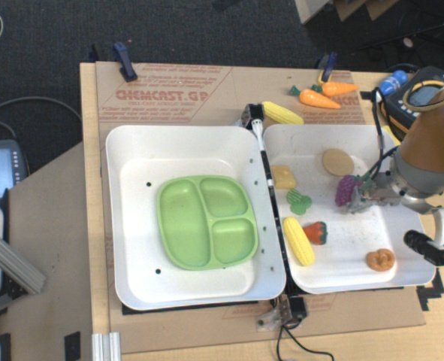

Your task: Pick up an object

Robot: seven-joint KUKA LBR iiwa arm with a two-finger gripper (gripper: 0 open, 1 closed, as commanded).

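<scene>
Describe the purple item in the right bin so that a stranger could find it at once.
Look in the right bin, at its middle right, next to the gripper. The grapes lie just below the tan potato. They are the bin's one purple, knobbly cluster.

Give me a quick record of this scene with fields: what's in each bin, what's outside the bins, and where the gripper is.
left bin: green tray with three compartments
right bin: grapes, corn, broccoli, tomato, potato, pretzel, a pale yellow piece
outside bins: two carrots, second corn at the back rim
gripper: low in right bin, beside the grapes
grasp: cannot tell whether anything is held
</scene>
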